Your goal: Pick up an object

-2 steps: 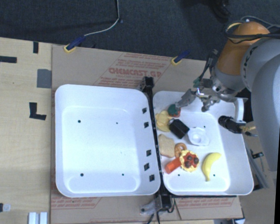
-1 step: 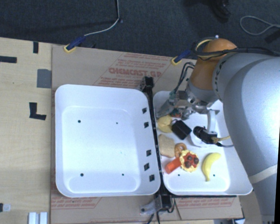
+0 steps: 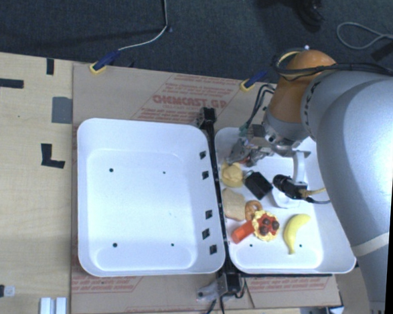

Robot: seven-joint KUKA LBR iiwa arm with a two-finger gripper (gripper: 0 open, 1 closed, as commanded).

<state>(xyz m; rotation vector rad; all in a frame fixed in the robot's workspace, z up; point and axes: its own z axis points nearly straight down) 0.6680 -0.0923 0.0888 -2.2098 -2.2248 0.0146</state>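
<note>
The tool [image 3: 246,152] hangs low in the right bin [image 3: 323,262], just above a round yellow lump [image 3: 233,175] by the divider. To lift it cleanly, it should centre over the lump before closing.

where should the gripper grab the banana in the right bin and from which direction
Likely best across the banana's thick middle, coming straight down from above. It lies flat on the right bin's floor, curving from upper right to lower left, with open floor on its right and lower sides. The fingers should close across its narrow width, not along its length. The tart-like piece sits close on its left, so keep that finger tight in.
</note>
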